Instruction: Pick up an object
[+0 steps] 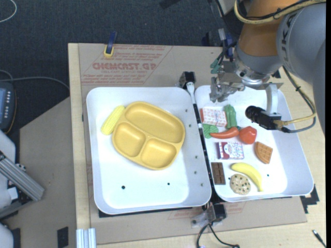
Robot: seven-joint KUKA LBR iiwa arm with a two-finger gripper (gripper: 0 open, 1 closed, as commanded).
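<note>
The gripper (221,93), clasp unreadable from here, hangs over the right bin's (295,161) far corner beside 1 white packet (214,116), probably lining up a pick.

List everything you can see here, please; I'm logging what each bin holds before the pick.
Tray: 1, yellow, three compartments, left bin.
Corn: 1, yellow, left bin, touching the tray's left edge.
Cracker packet: 1, white and red, right bin, top.
Cucumber: 1, green, beside that packet.
Chili pepper: 1, red, right bin, middle.
Tomato: 1, red, right of the chili.
Small carton: 1, white and red, middle.
Waffle: 1, orange-brown, right.
Chocolate bar: 1, brown, lower left.
Banana: 1, yellow, bottom.
Cookie: 1, tan, bottom.
Bins: 2, white.
Claw: 1, grey, over right bin's top.
</note>
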